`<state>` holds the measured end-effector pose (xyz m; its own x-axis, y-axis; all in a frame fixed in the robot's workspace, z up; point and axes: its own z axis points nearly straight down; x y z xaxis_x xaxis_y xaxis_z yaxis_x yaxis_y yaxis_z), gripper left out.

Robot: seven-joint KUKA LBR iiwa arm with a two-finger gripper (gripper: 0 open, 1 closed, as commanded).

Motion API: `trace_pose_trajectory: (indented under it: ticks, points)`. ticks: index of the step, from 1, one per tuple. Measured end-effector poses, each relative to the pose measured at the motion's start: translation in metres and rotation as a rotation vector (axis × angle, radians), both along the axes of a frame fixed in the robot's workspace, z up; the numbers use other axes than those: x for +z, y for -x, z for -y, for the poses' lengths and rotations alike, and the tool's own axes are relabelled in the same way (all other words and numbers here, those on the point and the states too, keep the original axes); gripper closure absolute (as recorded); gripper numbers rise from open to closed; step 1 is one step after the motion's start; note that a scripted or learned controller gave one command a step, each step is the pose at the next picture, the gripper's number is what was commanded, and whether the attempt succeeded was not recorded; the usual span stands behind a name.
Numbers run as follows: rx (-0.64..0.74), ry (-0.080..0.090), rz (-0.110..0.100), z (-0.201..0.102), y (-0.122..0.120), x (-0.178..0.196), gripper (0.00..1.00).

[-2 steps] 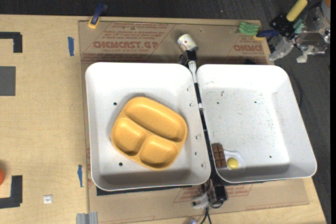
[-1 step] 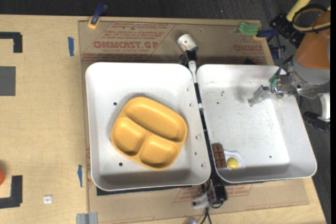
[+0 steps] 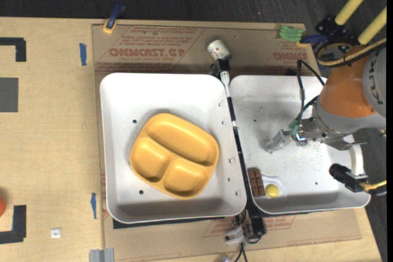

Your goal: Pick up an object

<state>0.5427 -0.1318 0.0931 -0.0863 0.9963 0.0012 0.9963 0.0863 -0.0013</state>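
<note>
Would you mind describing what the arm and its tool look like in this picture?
The arm is a rounded grey body with a broad orange band above the wrist. A black cable loops down along it toward the tool, which is small, pale grey metal with a green part near its base. The tool is too small to make out finer markings.

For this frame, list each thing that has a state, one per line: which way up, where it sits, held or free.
yellow divided plate: lying upside down in the left bin, free.
brown block: flat in the right bin, at its front left corner, free.
small yellow piece: beside the brown block, free.
end effector: low over the right bin, nothing seen in it.
</note>
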Motion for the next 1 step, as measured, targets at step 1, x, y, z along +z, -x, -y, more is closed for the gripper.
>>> trace_pose_trajectory:
  ticks: [1]
  points:
    - [-0.023, -0.012, 0.003, 0.0607, -0.0372, -0.0052, 0.00]
